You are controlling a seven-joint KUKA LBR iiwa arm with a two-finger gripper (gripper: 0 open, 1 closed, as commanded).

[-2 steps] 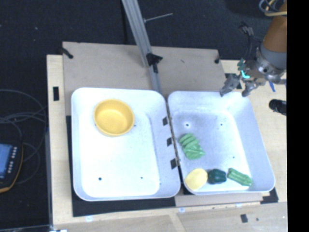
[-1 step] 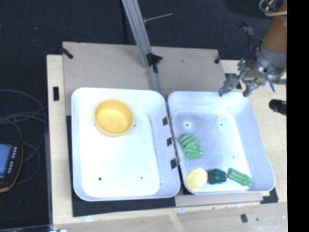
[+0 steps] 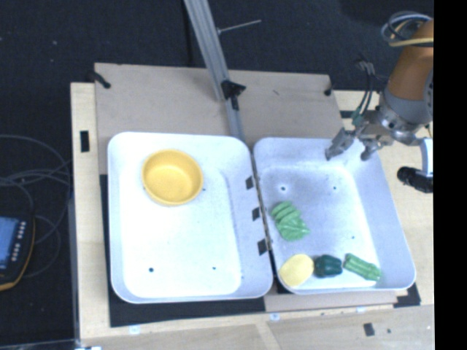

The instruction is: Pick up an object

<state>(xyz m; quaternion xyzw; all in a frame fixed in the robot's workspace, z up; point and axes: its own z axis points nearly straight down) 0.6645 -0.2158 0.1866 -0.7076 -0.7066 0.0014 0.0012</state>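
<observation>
The end effector [image 3: 353,147], fingers spread and holding nothing, hung over the right bin's [image 3: 387,217] far edge; the green ridged toy [image 3: 290,222] lay nearer and leftward.

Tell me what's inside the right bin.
The right bin holds four things: a light green piece, a yellow ball, a dark green piece and a green piece. Nothing looks covered.

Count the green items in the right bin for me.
3: a light green ridged piece near the bin's left wall, a dark green one by the front wall, and a light green one at the front right corner.
</observation>
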